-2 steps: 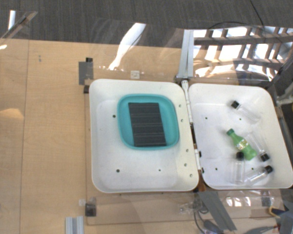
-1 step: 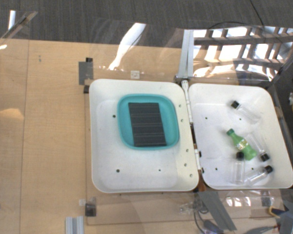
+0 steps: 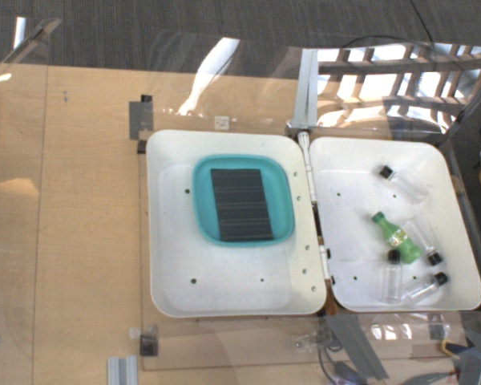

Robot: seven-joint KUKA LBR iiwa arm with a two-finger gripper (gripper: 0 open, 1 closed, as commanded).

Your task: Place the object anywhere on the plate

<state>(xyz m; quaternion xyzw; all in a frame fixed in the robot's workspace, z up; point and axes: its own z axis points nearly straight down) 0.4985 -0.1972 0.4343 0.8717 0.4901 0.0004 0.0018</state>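
Left white bin [image 3: 168, 287]: square teal plastic plate [image 3: 242, 200] carrying a dark ribbed rectangular slab [image 3: 241, 204]. Right white bin [image 3: 349, 175]: small green plastic bottle [image 3: 398, 236] among clear black-capped vials [image 3: 427, 286], lower right.

Wooden bench [image 3: 72, 239]; two white bins [image 3: 224, 295]

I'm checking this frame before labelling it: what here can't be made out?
- Clear bottles in the right bin, camera view: transparent against white, so their count and outlines blur.
- Green bottle: label too small to read.
- Dark insert on the teal plate: material unclear.
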